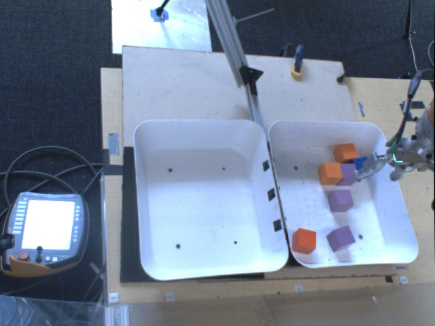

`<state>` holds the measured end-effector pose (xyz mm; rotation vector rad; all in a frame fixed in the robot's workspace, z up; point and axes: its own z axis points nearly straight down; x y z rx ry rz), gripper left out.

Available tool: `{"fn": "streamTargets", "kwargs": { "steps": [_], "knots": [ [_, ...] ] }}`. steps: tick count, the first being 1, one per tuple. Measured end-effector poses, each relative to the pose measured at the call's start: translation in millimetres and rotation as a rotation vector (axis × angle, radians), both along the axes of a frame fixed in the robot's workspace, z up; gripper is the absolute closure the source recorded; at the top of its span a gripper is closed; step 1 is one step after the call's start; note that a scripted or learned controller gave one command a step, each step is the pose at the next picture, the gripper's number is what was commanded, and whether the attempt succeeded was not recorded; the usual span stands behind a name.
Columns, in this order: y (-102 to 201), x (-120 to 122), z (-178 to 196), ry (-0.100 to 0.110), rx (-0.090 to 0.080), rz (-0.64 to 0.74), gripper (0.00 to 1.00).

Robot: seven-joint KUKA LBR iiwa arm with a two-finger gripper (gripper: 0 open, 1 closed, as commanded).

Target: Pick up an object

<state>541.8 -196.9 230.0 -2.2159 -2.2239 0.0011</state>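
Note:
The right bin [394, 209] holds several small blocks. An orange block [345, 152] lies near its far right. Just in front of that, another orange block [330, 174] touches a purple block [348, 174]. A small blue block [359, 161] shows between them and my gripper [372, 167], which reaches in over the bin's right wall, low and close to this cluster. Nearer the front lie a purple block [340, 200], a second purple block [340, 237] and an orange block [304, 240].
The left bin [146, 202] sits beside the right one, with a row of black clips [271, 194] along the shared wall. A slanted metal pole [231, 39] rises behind the bins. A teach pendant [44, 233] lies at the far left.

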Motion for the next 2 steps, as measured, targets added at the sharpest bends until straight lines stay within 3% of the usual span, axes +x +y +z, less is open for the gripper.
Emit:
{"fn": "streamTargets", "kwargs": {
  "steps": [1, 2],
  "knots": [
    [0.1, 0.9, 1.8, -0.003, -0.001, 0.000, 0.00],
    [5.6, 8.3, -55.1, 0.001, 0.000, 0.000, 0.00]
  ]
}}
